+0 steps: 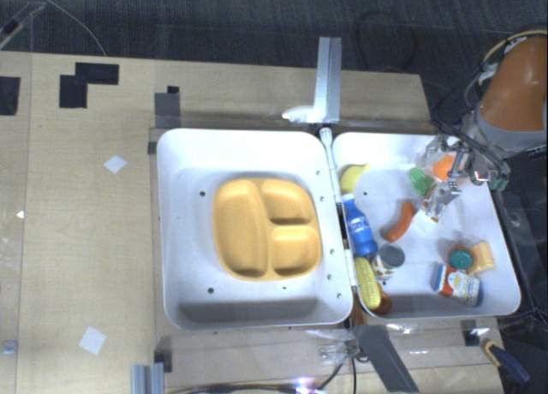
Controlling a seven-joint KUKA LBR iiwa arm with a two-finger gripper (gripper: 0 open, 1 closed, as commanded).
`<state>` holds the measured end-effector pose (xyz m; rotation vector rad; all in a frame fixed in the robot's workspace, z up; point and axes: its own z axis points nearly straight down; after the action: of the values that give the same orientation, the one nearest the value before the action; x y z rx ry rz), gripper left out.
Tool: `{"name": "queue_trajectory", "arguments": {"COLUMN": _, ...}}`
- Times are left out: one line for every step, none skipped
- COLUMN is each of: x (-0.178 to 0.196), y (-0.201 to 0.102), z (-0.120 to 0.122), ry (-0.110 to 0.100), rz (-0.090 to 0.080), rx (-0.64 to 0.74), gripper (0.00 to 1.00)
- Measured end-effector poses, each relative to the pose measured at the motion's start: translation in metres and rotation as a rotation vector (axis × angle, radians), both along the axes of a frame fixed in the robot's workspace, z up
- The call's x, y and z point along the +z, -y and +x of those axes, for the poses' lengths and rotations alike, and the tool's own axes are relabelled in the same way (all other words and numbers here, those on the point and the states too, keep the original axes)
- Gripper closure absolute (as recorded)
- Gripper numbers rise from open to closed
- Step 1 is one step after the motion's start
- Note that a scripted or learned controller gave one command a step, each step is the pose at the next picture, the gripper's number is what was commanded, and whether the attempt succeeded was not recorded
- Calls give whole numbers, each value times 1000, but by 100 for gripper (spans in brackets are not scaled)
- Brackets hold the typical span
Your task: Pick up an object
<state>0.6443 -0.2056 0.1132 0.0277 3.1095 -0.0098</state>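
My claw (443,198) hangs over the right bin (507,298), near its back corner. I cannot tell if my claw is wide or narrow, and I see nothing held in it. A small green thing (419,180) and a small orange thing (442,168) sit right by it, too blurry to name.

I will use the blue bottle (360,231) as my marker. It lies along the wall between the 2 bins. Just beside it, toward my claw, lies the orange sausage toy (399,222). That is the thing I would pick, I think. It looks light, smooth and a bit bendy, so it could slip or roll. I would grab it across its middle, where it is thin.

Behind the bottle is a yellow lemon toy (353,177). It is round and may pop out of a pinch. In front of the bottle lies a corn toy (367,282), tight to the wall and hard to reach. A grey round lid (391,256) sits just beside the bottle's front end. Farther off are a teal thing (461,258) and a small carton (456,283).

The left bin (175,298) holds 1 yellow tray (264,227).
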Motion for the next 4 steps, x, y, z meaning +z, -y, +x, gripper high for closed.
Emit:
{"name": "queue_trajectory", "arguments": {"x": 20, "y": -123, "z": 17, "ry": -17, "rz": 14, "rx": -193, "gripper": 0}}
{"name": "queue_trajectory", "arguments": {"x": 2, "y": -39, "z": 4, "ry": -20, "rz": 10, "rx": -289, "gripper": 0}}
{"name": "queue_trajectory", "arguments": {"x": -25, "y": -120, "z": -14, "ry": -19, "rz": 15, "rx": -361, "gripper": 0}}
{"name": "queue_trajectory", "arguments": {"x": -25, "y": -78, "z": 17, "ry": -38, "rz": 16, "rx": -450, "gripper": 0}}
